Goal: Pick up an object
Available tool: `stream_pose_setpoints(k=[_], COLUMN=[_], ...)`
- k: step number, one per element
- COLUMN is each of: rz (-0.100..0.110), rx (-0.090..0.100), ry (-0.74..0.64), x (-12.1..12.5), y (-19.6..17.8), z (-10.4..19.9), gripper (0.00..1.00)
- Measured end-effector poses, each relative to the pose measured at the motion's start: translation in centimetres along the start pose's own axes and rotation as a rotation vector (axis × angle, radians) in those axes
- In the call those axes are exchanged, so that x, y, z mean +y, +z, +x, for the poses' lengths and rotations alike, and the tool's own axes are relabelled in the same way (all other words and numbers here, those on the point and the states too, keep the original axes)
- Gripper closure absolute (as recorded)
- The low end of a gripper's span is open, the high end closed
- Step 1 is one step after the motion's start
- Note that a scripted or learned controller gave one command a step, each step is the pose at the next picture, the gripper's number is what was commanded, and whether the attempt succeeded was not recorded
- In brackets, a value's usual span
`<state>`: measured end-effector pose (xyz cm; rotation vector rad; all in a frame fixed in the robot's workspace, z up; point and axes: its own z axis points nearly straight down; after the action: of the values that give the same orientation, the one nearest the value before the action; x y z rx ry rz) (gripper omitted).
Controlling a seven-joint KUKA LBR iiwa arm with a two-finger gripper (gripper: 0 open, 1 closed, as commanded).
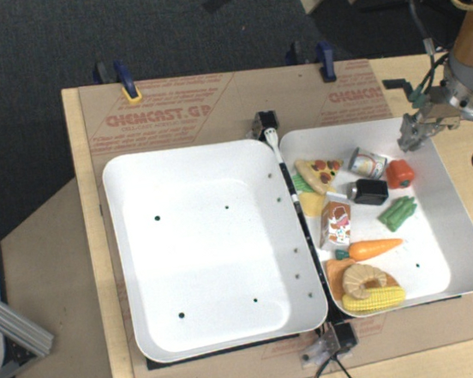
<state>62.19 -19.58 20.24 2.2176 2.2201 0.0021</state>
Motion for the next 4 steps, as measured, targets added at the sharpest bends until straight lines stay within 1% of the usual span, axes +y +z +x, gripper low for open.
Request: stream_pose_setpoints(k=[1, 2, 3, 4], rz=[-0.019, -0.014, -0.004, -0.009], rx=[-0.007, -0.005, -0.004, -0.007], ry=[-0.002, -0.002, -0.001, -0.002], x=[4.1, 4.6, 4.6, 4.7], y=[-23.0, -33.9, -34.2, -35.3], z=[-1.5, 0.3, 0.3, 0.3], gripper=[1.0, 1.0, 1.0, 1.0])
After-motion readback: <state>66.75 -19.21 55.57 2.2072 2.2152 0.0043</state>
